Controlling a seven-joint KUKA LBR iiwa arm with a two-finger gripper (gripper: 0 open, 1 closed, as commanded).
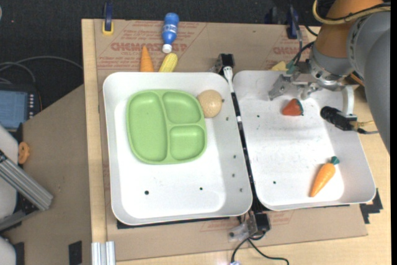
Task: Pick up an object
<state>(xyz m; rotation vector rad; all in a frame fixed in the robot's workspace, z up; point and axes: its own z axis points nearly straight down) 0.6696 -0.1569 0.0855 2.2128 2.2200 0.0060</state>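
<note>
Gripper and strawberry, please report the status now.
Gripper low at the right bin's far end, just above the strawberry. Strawberry lying on the bin floor, not lifted. Carrot well clear, near corner.

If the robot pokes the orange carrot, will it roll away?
Probably a little. The carrot lies on its side on the smooth right bin floor and looks round, so it may roll, likely curving because it tapers. It looks like a stiff, light plastic toy.

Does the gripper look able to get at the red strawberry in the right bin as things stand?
Probably yes. The gripper hangs just above the strawberry in the right bin, and nothing lies on or against it; the carrot sits apart, near the bin's front corner.
</note>
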